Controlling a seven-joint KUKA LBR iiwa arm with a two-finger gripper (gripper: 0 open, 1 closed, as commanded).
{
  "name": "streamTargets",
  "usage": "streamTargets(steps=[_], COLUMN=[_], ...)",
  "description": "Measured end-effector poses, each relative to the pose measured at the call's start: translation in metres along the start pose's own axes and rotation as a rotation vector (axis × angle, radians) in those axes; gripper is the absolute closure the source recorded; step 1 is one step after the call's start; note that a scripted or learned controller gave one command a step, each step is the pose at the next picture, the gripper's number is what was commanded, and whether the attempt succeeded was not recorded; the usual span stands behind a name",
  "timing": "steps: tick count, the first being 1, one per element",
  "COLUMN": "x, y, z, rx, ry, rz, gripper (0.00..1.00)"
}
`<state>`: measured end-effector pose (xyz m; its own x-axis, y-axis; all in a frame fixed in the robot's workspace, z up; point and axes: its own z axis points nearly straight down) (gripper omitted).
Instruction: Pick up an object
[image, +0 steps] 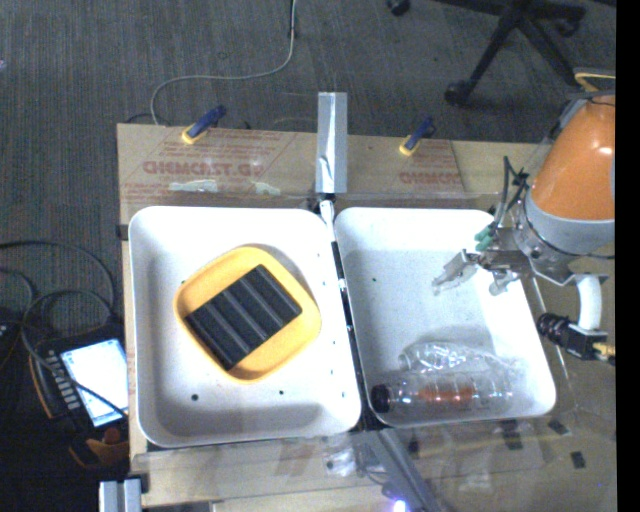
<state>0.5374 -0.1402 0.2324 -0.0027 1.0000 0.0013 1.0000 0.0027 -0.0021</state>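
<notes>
A yellow pad with a black ribbed top (248, 312) lies tilted in the left bin (160, 240). Along the front wall of the right bin (400, 235) a clear plastic bottle (455, 394) rests on its side, its black cap pointing left. A crumpled clear wrapper (450, 357) sits just behind the bottle. My gripper (472, 278) hangs over the right bin's far right part, well behind the bottle, open, with nothing between its fingers.
The grey arm with its orange band (585, 170) comes in from the right over the bin's right wall. A metal post (331, 140) stands behind the seam between the bins. Two blue-yellow clamps (203, 124) hold the cardboard at the back.
</notes>
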Motion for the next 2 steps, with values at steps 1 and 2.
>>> streamTargets(steps=[1, 2], x=[0.022, -0.017], y=[-0.041, 0.016], z=[0.087, 0.094], rx=[-0.001, 0.000], ry=[-0.001, -0.001], rz=[-0.008, 0.044], gripper=[0.00, 0.00])
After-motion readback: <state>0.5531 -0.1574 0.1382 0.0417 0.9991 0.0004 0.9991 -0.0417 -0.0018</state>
